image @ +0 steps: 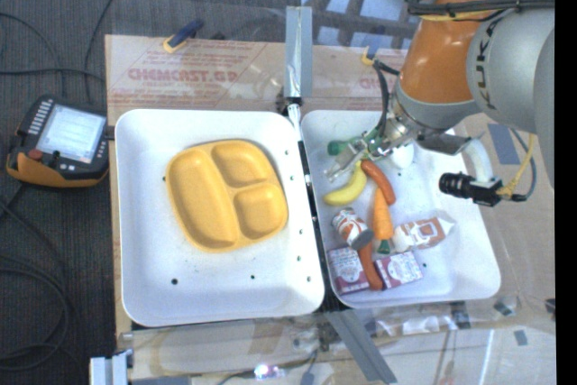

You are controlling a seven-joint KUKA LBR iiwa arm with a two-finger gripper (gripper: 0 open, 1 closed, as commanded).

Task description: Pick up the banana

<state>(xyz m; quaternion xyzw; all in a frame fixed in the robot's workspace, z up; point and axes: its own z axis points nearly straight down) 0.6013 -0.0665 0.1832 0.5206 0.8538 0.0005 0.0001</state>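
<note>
banana [349, 187]: we saw it in the right bin [469, 284], near that bin's left wall, lying free.
gripper [379, 142]: just up-right of banana, low in the clutter; grip state we couldn't tell, nothing seen held.
risk: we judged a wrong grab likely, as an orange carrot [380, 182] touched banana's right tip.
clutter: green bit [337, 146] above banana; small cartons [397, 266] below it.
elsewhere: yellow tray [227, 192] sat left of banana, in the other bin.

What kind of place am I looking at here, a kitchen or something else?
Probably a robotics lab, not a kitchen. A grey and orange robot arm reaches over two white bins, a handheld control pendant lies on carpet, and the banana looks like toy food.
</note>
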